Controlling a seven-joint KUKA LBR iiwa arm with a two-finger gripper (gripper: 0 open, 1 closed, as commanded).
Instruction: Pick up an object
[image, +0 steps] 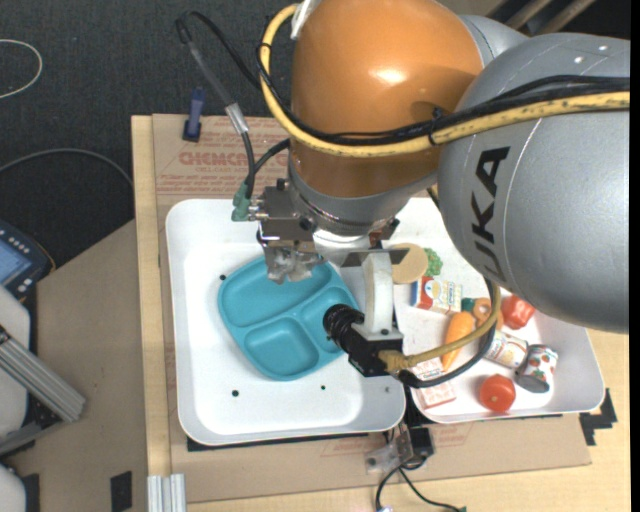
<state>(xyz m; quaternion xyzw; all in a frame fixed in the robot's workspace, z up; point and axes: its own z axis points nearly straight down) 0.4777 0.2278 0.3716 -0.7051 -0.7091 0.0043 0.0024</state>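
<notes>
Overhead: gripper (289, 262) low over teal divided tray (283, 320) in left bin (200, 300), at tray's upper rim. Finger state impossible to tell. Toy food, carrot (458, 335) and tomato (497, 392), in right bin (575, 390).

Tan tabletop (160, 300) with faded red printed lettering is carrying two shallow white bins side by side, edges touching. Left bin (200, 330) is sitting near the tabletop's middle. Right bin (575, 385) is lying partly hidden under the arm, its near right corner showing. A small blue clip-like piece (194, 116) is resting at the tabletop's far edge, well apart from the bins. Dark floor with thin cables is surrounding the tabletop.
</notes>
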